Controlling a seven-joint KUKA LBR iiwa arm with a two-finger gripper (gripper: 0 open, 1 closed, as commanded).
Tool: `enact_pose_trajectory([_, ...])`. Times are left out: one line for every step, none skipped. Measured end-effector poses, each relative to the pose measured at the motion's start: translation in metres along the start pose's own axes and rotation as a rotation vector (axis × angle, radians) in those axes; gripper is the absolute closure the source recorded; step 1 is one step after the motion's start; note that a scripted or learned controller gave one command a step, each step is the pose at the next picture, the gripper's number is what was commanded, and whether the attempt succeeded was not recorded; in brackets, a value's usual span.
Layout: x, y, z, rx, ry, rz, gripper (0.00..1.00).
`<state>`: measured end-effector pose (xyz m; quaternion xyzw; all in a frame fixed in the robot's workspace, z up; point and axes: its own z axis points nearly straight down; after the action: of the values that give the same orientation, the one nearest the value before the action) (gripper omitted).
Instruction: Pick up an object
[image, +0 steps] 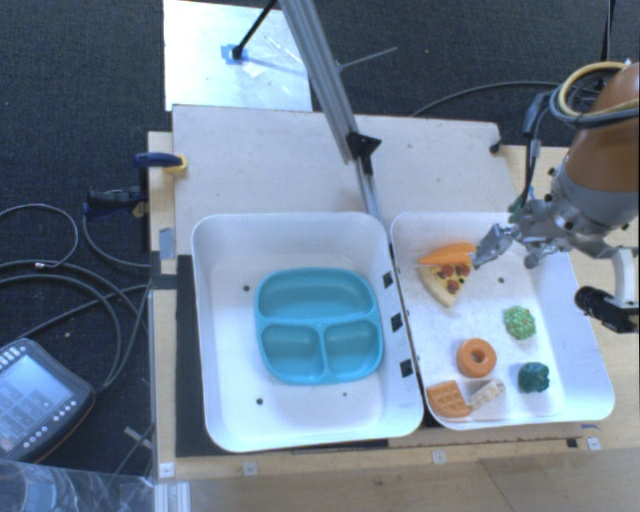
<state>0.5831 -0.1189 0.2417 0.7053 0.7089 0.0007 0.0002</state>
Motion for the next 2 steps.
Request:
enact_pose_trajectory([0.0, 0.0, 0.0, -0.001, 0.0, 0.002, 0.0])
enact_pose_trajectory([0.002, -0.01, 0.056, 0.005, 0.0, 0.005, 0.0])
